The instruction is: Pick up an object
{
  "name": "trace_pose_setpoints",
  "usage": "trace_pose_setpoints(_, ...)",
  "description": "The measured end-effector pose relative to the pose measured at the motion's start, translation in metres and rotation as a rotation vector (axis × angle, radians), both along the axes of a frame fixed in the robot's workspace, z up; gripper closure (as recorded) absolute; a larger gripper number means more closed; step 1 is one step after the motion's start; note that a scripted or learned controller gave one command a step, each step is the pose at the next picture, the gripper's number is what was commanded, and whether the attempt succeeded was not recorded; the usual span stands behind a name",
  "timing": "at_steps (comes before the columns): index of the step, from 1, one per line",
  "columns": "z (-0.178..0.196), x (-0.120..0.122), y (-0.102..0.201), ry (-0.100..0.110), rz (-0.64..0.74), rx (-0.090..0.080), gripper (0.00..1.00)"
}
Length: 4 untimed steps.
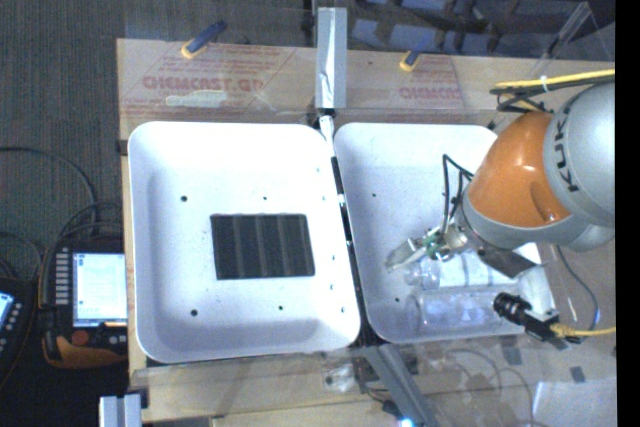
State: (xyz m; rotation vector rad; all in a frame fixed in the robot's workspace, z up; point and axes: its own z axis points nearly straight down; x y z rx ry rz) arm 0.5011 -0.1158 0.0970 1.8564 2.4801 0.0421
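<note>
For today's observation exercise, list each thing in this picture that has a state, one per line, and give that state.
Left bin: holds a dark ribbed panel, lying flat near its middle.
Right bin: holds a clear plastic object, lying near the front wall.
Arm: reaching down into the right bin.
Gripper: low in the right bin, just above the clear plastic object.

The arm above the right bin is round and grey, with a big orange band and black letters.

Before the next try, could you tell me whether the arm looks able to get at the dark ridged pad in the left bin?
Probably yes: the pad lies flat with nothing around it. The gripper is over the right bin.
</note>
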Motion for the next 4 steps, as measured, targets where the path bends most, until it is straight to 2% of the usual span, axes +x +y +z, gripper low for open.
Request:
trace_pose_setpoints(1,-0.003,0.01,-0.013,0.026,0.077,0.023,0.0)
trace_pose_setpoints(2,-0.005,0.024,0.001,0.037,-0.015,0.003,0.0)
trace_pose_setpoints(3,-0.001,-0.001,0.0,-0.001,0.037,-0.007,0.0)
trace_pose_setpoints(4,-0.004,0.015,0.011,0.029,-0.147,0.003,0.0)
